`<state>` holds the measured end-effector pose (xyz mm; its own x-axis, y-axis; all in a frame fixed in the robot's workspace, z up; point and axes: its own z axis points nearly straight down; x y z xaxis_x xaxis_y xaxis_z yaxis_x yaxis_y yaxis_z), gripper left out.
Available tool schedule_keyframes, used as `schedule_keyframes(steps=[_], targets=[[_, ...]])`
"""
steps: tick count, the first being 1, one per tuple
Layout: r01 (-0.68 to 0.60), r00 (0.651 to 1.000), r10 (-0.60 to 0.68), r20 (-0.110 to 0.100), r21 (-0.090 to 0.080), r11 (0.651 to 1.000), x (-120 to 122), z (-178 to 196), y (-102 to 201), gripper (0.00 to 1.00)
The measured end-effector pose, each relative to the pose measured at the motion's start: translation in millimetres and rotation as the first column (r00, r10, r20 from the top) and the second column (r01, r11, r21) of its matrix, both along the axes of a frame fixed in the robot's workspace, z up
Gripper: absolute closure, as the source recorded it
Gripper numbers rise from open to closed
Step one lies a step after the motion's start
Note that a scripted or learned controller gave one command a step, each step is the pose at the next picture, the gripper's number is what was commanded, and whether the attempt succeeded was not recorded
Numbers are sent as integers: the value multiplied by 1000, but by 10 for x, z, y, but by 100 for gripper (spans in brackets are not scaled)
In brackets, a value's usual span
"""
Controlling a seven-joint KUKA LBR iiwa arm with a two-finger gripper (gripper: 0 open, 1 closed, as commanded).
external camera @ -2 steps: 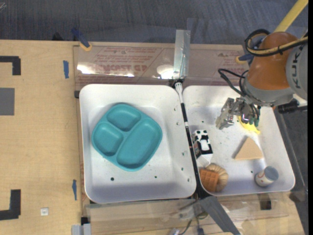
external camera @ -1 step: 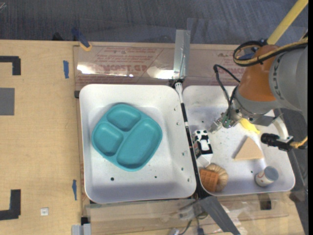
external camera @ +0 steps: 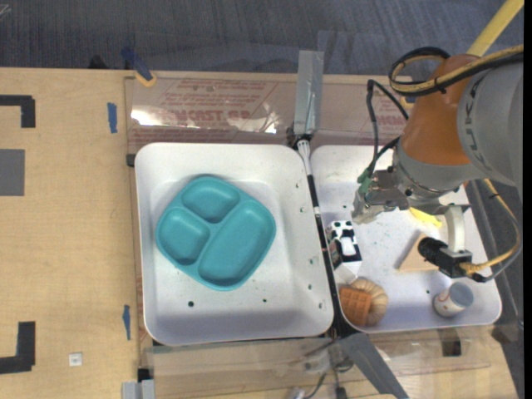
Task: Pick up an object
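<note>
My gripper (external camera: 371, 199) hangs over the upper left part of the right bin (external camera: 482, 310), below the grey arm with its orange band. A small black-and-white object (external camera: 343, 242) lies just below and left of it, against the bin's left wall. Near the bin's front edge rests a round brown bread-like object (external camera: 363, 299). A flat wooden piece (external camera: 413, 257) lies to the right of the gripper, and a yellow item (external camera: 426, 217) peeks out from under the arm. A small grey cup (external camera: 449, 299) stands in the front right corner.
The left bin (external camera: 158, 306) holds a teal divided plate (external camera: 217, 231) at its middle. A raised divider (external camera: 320, 239) separates the two bins. Wooden bench surface (external camera: 62, 223) stretches off to the left.
</note>
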<state>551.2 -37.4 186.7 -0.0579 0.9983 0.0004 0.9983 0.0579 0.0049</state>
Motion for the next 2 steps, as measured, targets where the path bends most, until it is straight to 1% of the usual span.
schedule_keyframes(steps=[1, 2], targets=[[-729, 684, 729, -3, -1, 684, -273, -12, 534, 100], [-991, 133, 991, -3, -4, 133, -496, 118, 1039, 100]])
